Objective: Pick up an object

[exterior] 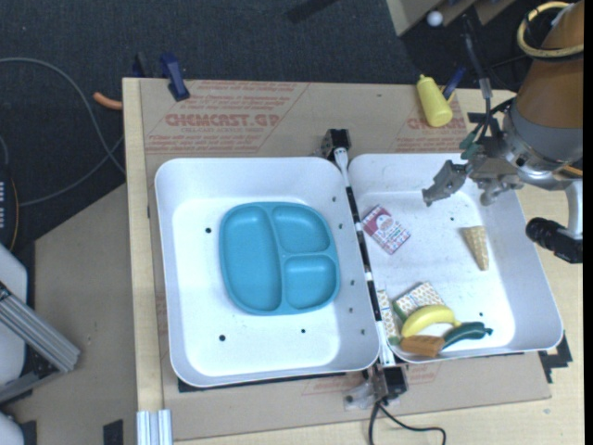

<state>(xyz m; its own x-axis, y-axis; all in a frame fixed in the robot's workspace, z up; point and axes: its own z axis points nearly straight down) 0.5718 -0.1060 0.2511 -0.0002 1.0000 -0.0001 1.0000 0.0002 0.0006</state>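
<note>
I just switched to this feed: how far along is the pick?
Nothing looks picked yet. The gripper hovers over the right bin's upper part, nothing visible between its fingers. The small packet, cone and banana lie in that bin. Left to do: descending, grasping and lifting one.

Bright, even overhead light, white bins [185, 276] near washed-out with mild glare, soft short shadows, dark floor [65, 17] dim, slight softness overall, blurrier toward the edges.
</note>
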